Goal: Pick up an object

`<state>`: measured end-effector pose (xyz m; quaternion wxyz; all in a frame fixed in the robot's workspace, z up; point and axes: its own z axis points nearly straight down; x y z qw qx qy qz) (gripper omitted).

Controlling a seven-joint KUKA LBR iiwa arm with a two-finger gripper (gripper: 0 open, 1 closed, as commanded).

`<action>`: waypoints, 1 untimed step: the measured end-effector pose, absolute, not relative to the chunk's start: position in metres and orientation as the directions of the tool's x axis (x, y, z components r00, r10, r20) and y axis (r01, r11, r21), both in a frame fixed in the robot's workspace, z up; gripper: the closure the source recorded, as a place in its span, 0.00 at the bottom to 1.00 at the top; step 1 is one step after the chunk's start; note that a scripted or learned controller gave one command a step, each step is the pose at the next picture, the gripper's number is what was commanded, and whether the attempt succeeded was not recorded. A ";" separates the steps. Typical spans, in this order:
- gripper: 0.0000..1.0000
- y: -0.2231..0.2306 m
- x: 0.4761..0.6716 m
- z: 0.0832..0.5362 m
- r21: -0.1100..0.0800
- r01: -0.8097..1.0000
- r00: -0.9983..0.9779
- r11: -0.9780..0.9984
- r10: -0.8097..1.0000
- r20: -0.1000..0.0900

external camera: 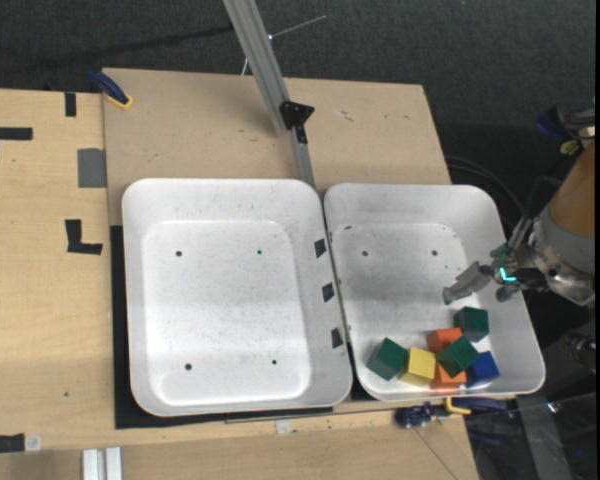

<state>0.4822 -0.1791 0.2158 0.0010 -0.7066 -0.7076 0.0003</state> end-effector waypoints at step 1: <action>0.00 -0.170 0.482 0.168 -0.007 1.000 -0.001 0.001 1.000 0.002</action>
